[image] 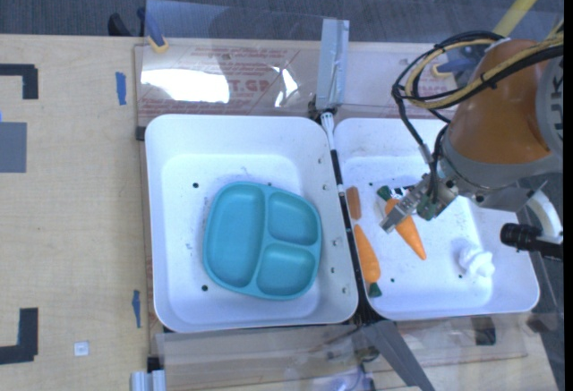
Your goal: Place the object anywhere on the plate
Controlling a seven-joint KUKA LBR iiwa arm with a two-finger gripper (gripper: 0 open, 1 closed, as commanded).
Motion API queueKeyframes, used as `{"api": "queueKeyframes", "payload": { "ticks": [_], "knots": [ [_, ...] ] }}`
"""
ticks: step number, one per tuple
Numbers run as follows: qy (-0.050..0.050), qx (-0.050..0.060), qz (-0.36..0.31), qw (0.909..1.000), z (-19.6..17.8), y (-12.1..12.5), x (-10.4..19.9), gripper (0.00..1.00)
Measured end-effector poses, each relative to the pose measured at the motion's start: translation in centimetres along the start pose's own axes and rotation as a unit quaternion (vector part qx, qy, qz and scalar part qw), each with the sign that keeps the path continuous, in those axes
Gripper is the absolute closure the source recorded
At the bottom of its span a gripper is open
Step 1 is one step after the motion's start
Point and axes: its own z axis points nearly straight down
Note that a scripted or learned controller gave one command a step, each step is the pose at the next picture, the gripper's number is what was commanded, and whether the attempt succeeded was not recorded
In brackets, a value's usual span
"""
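The small orange toy carrot with a green top (408,233) lies in the right-hand shallow white bin (501,291), tilted, its leafy end up by the end effector (405,208) and its tip pointing down and to the right. It looks like moulded plastic: I judge it light, stiff, smooth and a little slippery, tapered so that a pinch near the tip could squirt off; the thicker shoulder below the green top seems the safer place to hold. The end effector sits right at that end, touching or nearly so, but I cannot tell whether it is gripping the carrot. A second orange carrot (366,259) and a short brown sausage-like piece (353,202) lie along the bin's left wall, and a small white lump (475,262) lies to the right. The teal plastic divided plate (262,240) waits in the left-hand white bin (179,148). Faint reddish print on the clear sheet (228,76) behind is unreadable.
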Motion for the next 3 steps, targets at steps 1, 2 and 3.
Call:
{"api": "queueKeyframes", "payload": {
  "ticks": [1, 2, 3],
  "knots": [
    [-0.001, -0.002, -0.071, 0.9975, -1.3, 5.6, 4.3, 1.0],
    [0.0, 0.0, 0.007, 1.0, 2.2, 9.4, 3.7, 1.0],
    [-0.001, -0.001, 0.007, 1.0, 2.1, 9.4, 3.7, 0.0]
  ]
}}
